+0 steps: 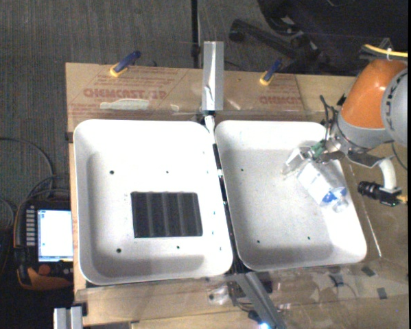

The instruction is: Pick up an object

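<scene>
Clear plastic bottle in right bin, frame right — likely light, slick, crushable; best taken across its body. Pincer at its top end; grip state can't be told.

We list: two white bins, the left bearing a black ribbed tray; a grey arm banded orange; blue-and-yellow clamps on brown board.
</scene>
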You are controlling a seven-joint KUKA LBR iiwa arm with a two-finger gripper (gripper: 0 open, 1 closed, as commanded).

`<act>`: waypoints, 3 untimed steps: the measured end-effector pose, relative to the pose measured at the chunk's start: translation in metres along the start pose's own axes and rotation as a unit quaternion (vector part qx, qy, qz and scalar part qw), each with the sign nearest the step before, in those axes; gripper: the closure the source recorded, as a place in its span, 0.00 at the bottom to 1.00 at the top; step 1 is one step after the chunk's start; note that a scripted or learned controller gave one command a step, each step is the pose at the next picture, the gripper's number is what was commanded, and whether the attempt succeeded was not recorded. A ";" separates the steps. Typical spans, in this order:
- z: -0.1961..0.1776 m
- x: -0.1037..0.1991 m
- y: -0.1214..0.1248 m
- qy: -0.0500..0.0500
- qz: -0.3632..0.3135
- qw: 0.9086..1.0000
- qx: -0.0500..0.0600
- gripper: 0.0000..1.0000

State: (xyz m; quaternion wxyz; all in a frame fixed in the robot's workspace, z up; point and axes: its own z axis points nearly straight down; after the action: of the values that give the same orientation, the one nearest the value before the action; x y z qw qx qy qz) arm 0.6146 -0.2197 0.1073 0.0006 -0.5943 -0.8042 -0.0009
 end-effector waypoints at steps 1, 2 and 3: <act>-0.090 0.012 -0.044 -0.001 -0.009 1.000 0.000 0.00; -0.080 0.025 -0.091 -0.001 -0.010 1.000 0.001 0.00; -0.155 0.155 -0.089 -0.001 0.090 0.996 0.001 0.00</act>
State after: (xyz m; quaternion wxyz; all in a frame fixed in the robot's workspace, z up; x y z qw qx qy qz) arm 0.4845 -0.0983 0.2623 0.0003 -0.6639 -0.7478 0.0002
